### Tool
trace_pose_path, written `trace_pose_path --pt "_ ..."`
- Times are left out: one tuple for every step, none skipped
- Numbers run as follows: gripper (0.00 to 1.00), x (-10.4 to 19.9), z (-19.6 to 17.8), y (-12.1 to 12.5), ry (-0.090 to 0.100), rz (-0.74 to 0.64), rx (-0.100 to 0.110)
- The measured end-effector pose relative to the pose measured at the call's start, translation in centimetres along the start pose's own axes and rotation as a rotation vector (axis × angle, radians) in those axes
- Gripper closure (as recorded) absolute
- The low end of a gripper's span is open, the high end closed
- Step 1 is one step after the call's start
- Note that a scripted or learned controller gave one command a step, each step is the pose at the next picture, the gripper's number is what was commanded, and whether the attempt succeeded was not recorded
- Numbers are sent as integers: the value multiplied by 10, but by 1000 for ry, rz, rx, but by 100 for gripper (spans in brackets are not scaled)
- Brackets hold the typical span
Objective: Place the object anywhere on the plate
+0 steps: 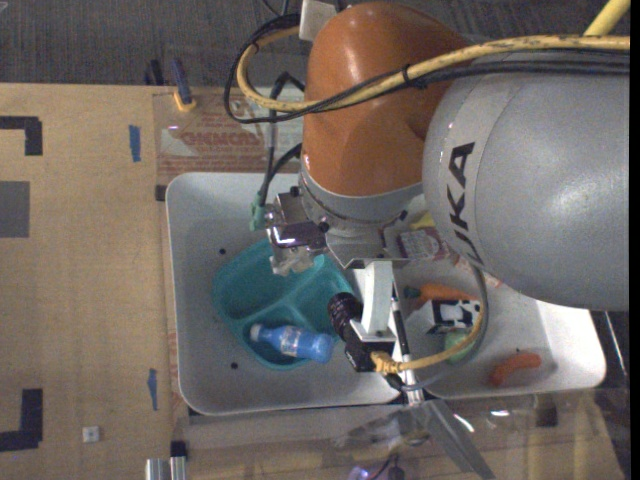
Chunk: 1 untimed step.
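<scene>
White bin (200, 368), blue bottle (292, 342) on teal plate (235, 293)

Dim, soft overall; glare on the grey arm (540, 168) (nearest, slightly blurred); dark, grainy top edge.

a light brown wooden bench top (80, 298) fills the left side, marked with black corner shapes (22, 133) and short strips of blue tape (134, 143). beyond its top edge lies dark grey floor (120, 18), dimly lit.
</scene>
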<state>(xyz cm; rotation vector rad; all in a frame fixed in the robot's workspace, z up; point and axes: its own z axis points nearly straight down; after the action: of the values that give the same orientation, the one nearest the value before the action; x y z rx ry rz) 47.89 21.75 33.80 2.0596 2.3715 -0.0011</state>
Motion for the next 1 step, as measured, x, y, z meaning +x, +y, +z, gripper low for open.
trace_pose_path --pt "100 -71 46 -9 1 -266 2"
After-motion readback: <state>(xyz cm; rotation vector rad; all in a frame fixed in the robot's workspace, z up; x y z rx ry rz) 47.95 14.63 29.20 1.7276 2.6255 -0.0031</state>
